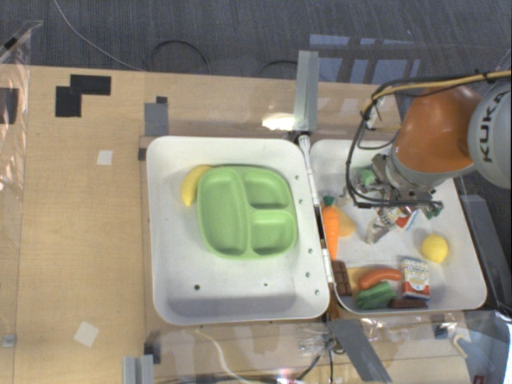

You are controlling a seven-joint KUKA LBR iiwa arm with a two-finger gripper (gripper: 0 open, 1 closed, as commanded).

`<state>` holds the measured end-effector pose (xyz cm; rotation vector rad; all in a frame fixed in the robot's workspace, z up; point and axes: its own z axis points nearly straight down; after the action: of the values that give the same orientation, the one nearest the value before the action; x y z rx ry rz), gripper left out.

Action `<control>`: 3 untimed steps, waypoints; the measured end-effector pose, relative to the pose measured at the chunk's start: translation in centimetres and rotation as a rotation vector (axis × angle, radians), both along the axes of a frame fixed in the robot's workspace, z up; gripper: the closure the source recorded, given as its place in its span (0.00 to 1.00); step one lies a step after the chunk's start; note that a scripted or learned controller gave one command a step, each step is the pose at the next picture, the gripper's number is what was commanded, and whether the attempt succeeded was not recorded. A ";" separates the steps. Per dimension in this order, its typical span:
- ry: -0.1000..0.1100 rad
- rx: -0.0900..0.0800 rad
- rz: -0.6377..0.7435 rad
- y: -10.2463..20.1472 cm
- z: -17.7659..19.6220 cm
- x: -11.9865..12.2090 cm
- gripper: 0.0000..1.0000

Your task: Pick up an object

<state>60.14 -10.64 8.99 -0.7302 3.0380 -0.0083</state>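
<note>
My gripper (391,217) hangs low over the middle of the right bin (466,282), under the arm's orange band (433,133). The arm's bulk hides how it stands. Around it lie an orange carrot (330,232) by the bin's left wall, a yellow lemon (434,248) to its right, and a small green piece (366,178) at its upper left. Along the bin's front sit a red sausage (378,278), a green vegetable (376,295), a small printed carton (415,278) and a brown bar (341,277).
The left bin (224,290) holds a green divided plate (245,211) with a yellow banana (190,186) at its left edge. A metal post (306,94) stands behind the wall between the bins. Black cables (356,146) loop beside the wrist.
</note>
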 end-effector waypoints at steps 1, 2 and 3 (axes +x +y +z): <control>0.001 -0.005 0.039 -7.3 0.1 -5.8 0.00; -0.003 -0.001 0.076 -2.0 0.1 -2.7 0.00; 0.002 -0.001 0.122 -2.0 -0.2 4.2 0.00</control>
<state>64.36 -12.66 8.82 -0.9151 2.9897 -0.0066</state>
